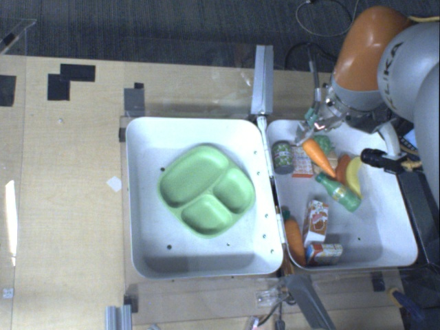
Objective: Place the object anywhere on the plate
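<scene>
Plate [206,190], green, three compartments, is lying tilted in the middle of the left bin [144,253] with nothing resting on it. Right bin [399,249] is sitting just beside it, across a metal divider [262,81]. Carrot [317,154], orange with a green top, is lying at the upper end of the right bin, and the tool [315,124] is hovering directly above its upper end; whether its fingers are spread or pressed together cannot be told, and nothing is visibly sitting between them. Small can [282,155] is lying to the left of the carrot, with a flat packet [302,162] between them. Green bottle [338,191] is lying at a slant below the carrot, touching a yellow and orange piece [351,174]. Carton [316,222], small box [326,253] and second orange vegetable [294,238] are crowding the lower left corner. Arm [385,53] is reaching in over the wooden surface [62,205].
</scene>
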Tool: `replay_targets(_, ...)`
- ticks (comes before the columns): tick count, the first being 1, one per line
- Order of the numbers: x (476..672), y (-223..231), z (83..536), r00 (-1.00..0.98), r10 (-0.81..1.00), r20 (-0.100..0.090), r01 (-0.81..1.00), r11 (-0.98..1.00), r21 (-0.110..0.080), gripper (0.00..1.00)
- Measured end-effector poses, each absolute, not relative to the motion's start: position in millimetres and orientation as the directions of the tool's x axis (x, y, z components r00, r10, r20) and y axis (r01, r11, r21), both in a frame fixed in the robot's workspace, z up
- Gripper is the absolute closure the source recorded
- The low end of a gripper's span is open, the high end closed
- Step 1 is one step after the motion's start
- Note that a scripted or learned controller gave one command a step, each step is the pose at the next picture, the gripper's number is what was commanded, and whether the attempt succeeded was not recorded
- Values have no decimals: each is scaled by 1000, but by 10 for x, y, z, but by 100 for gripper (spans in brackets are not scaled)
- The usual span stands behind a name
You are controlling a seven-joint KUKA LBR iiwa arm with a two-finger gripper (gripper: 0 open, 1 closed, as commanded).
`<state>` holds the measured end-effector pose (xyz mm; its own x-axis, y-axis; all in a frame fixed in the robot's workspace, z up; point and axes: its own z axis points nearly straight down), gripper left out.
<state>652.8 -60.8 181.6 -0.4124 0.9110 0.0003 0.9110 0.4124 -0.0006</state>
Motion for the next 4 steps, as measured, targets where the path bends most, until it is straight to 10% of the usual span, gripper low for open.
replay_targets(3,6283,1004,1821,-515,857,1,857,515,0,100)
replay_targets(4,5772,798,2044,-636,772,1,772,636,-1,100)
